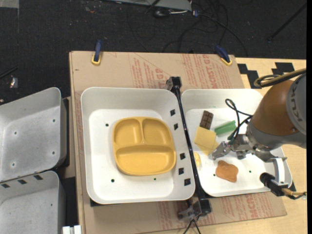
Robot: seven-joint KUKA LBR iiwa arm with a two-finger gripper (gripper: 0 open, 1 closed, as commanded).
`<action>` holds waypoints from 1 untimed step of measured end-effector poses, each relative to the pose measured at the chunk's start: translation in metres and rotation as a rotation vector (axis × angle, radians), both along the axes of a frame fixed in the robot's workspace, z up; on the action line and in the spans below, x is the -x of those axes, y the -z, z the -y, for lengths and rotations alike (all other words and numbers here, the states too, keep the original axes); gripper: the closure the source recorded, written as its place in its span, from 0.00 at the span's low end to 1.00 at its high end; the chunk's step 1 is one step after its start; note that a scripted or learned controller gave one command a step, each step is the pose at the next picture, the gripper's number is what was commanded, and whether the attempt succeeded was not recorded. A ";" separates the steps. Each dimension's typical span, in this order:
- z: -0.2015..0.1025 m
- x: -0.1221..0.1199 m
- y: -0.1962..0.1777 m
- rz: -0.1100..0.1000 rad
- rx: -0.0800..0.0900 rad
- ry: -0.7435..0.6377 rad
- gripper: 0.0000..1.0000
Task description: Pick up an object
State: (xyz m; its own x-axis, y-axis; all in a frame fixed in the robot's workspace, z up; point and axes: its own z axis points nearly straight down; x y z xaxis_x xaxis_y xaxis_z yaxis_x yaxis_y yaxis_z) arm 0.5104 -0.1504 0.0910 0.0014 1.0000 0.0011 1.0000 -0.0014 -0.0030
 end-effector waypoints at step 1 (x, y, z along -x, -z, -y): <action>0.000 -0.001 -0.011 0.003 0.001 0.002 1.00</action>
